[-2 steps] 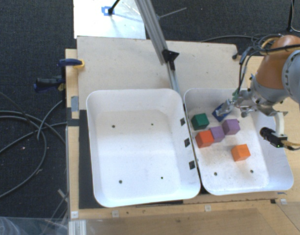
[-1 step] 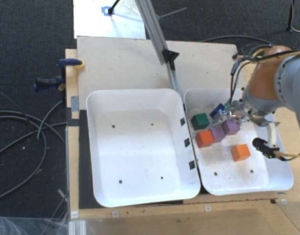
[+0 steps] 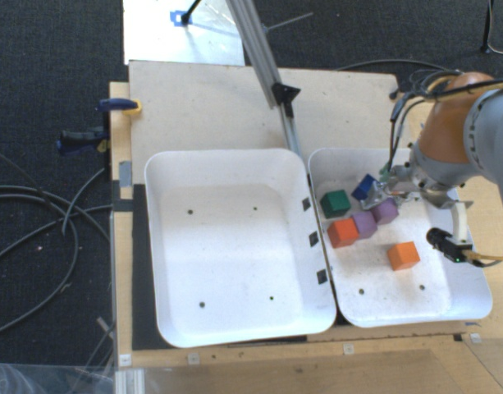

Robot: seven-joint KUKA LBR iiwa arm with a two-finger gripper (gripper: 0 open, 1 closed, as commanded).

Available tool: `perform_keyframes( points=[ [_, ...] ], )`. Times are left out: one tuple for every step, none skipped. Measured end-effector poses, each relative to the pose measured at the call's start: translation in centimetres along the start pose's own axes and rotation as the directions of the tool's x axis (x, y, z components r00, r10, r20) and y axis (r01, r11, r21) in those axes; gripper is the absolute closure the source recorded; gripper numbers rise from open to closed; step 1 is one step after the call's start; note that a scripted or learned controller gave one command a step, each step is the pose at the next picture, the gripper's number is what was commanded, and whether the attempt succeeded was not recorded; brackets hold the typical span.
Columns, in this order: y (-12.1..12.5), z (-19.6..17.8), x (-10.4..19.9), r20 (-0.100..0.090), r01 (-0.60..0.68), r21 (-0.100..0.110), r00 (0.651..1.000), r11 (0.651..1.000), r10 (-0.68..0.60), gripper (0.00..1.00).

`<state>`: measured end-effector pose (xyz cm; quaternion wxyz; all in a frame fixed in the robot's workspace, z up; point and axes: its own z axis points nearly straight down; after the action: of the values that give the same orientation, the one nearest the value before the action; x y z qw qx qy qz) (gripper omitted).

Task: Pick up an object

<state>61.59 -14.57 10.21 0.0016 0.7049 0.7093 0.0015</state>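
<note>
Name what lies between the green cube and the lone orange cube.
In the camera view, a purple cube lies between green cube and orange cube; a red-orange cube sits beside it.

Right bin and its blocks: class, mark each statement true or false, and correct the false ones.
1. All the blocks lie in the right bin. True.
2. The green block sits in the left bin. False: it lies in the right bin, near the divider.
3. The orange block lies apart from the others. True.
4. The tool hovers over the left bin. False: it is over the right bin, by the blue block and purple blocks.
</note>
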Motion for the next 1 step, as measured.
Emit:
perform_keyframes(
  points=[
    [-3.40,0.99,6.58,0.002,0.002,0.000,1.000,1.000,-0.002,1.00]
  ],
)
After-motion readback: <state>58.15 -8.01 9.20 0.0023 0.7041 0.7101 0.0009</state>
